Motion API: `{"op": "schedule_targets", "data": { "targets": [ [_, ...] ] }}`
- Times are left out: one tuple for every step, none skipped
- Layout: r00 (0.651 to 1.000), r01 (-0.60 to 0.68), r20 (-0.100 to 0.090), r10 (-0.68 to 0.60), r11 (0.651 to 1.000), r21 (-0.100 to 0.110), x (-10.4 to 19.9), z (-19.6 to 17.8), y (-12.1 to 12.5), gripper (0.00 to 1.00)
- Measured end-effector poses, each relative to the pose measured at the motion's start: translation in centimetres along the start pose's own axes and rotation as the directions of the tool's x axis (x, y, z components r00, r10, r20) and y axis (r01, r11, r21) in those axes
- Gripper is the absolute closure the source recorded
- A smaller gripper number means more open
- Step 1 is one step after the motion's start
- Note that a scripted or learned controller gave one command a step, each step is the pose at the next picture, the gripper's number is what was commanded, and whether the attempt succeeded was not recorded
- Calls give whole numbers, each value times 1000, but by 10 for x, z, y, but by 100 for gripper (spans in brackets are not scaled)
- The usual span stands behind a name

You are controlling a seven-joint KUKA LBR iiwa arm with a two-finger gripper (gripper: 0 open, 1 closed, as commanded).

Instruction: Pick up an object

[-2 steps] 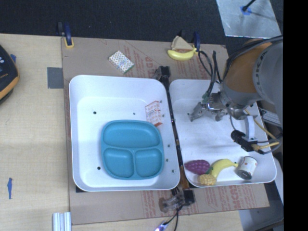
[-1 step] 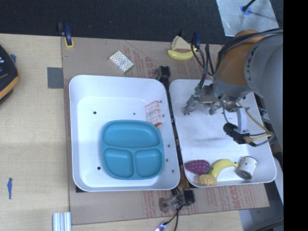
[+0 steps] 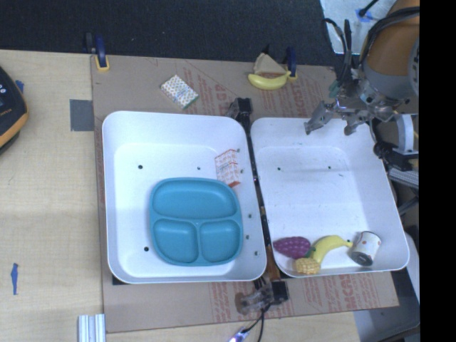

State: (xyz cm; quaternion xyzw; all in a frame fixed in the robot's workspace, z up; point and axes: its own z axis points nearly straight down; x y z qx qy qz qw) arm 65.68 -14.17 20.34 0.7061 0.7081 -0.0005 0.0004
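While spread open, the gripper (image 3: pixel 336 120) holds nothing — above the right bin's (image 3: pixel 324 184) far edge.

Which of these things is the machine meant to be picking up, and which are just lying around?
For the job:
gripper
banana
purple fruit
corn
small can
blue tray
red-printed packet

Lying about, outside the bins:
second banana
patterned packet

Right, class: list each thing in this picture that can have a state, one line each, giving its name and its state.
gripper: fingers open, holding nothing, over the right bin's far edge
blue divided tray: flat in the left bin, right side up
red-and-white packet: leaning on the left bin's right wall
small can: on its side in the right bin
toy banana: lying in the right bin
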Motion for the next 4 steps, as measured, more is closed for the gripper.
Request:
{"op": "schedule_targets", "data": {
  "targets": [
    [1000, 5, 1, -5, 1000, 3, 0, -10, 0, 100],
    [1000, 2, -1, -2, 1000, 4, 14, 36, -1, 100],
    [1000, 1, -1, -1, 1000, 5, 36, 112, -81, 100],
    [1000, 0, 1, 0, 1000, 0, -16, 3, -49, 100]
  ]
}}
